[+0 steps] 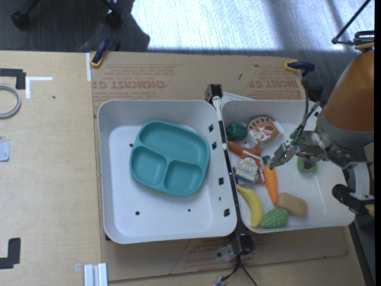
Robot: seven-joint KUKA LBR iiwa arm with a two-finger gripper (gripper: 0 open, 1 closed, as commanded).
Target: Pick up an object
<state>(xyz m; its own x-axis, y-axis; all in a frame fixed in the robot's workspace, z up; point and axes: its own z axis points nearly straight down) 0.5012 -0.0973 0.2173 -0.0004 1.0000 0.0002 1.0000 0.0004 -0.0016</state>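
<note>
Tool: low in the right bin, tips slightly apart, nothing between them.
Carrot: just under the tool, pointing up at it.
Banana: left of the carrot.
Grapes: beside the banana's bottom end.
Plate: blue, in the left bin.

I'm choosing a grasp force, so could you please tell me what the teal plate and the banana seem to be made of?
Teal plate: looks like moulded plastic, matte to slightly glossy, uniform colour, rounded compartments. Banana: probably a plastic toy, smooth and evenly yellow, though the view is too small to be sure.
</note>
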